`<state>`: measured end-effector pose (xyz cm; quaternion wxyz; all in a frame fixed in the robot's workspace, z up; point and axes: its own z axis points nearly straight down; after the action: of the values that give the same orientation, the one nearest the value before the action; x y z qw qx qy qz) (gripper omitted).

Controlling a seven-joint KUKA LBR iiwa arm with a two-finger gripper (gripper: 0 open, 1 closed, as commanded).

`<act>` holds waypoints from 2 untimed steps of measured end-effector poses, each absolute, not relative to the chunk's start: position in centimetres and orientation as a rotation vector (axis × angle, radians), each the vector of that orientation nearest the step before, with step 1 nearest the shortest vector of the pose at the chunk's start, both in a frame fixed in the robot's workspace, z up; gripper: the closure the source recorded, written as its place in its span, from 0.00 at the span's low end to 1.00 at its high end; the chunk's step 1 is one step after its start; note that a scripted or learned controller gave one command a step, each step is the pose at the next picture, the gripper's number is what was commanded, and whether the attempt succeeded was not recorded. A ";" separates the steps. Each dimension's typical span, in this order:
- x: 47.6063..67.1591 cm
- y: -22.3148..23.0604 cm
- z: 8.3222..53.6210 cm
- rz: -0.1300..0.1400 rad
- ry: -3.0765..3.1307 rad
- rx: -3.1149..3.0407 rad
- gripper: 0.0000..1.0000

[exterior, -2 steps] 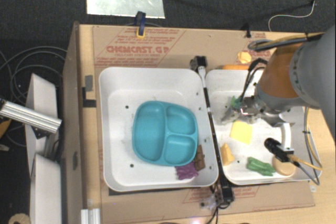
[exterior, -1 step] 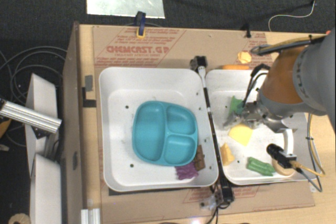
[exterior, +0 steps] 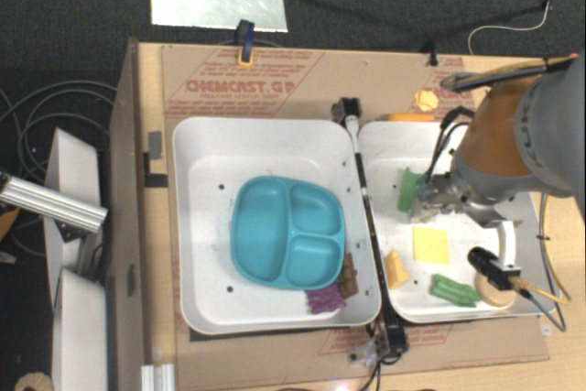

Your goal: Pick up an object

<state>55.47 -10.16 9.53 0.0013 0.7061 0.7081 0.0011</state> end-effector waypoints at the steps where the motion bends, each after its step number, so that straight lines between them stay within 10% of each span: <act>1: 58.5 -12.8 18.7 0.010 2.217 2.208 1.00; 2: 58.2 -12.6 18.2 0.002 2.224 2.215 0.00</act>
<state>58.19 -12.58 18.15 0.0013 0.7056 0.7086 0.0006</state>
